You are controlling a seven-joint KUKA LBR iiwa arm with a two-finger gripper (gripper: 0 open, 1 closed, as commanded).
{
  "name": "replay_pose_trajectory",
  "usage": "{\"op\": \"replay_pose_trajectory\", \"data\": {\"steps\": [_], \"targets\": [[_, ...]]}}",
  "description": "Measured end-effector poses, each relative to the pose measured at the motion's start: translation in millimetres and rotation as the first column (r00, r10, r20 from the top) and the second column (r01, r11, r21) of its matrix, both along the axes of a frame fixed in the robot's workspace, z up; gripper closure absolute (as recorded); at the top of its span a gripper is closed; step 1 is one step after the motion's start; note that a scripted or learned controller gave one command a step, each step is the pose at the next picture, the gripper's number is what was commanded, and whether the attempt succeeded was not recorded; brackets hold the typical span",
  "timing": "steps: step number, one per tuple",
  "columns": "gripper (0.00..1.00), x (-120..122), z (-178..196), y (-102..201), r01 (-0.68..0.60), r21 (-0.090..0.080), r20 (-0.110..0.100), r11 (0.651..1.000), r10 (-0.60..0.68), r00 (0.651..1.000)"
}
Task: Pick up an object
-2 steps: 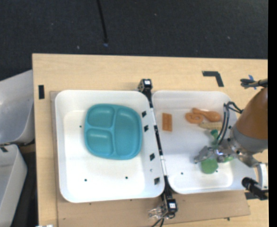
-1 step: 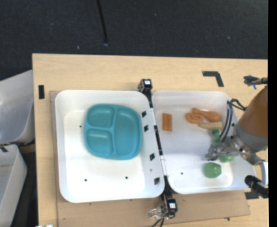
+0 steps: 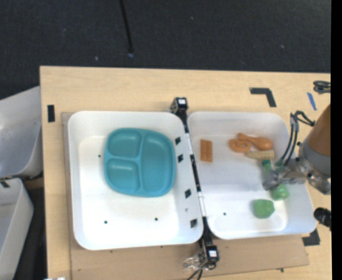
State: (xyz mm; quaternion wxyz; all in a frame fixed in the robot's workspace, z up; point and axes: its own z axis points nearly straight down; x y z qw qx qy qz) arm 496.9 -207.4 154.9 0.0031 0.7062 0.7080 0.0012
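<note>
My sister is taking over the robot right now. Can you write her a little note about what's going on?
Gripper: low in the right bin, near its right side; whether the fingers are open or shut cannot be told.
Things in the right bin: a small green piece right at the gripper, a bigger green lump just below-left of it, an orange curved toy with a tan piece beside it, and an orange block near the divider.
Left bin: a teal divided plate.
Done: arm has reached the green things.
Left: get a clear grip on one thing and lift it.
</note>
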Motion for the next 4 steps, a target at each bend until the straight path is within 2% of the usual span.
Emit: {"op": "replay_pose_trajectory", "data": {"steps": [1, 2, 4], "targets": [[1.00, 3, 45, 5, -0.001, 0.000, 0.000, 1.000, 0.001, 1.000], [1.00, 8, 92, -4, -0.001, -0.001, 0.001, 1.000, 0.001, 1.000], [1.00, 39, 106, 94, -0.006, 0.004, -0.002, 1.000, 0.006, 1.000]]}}
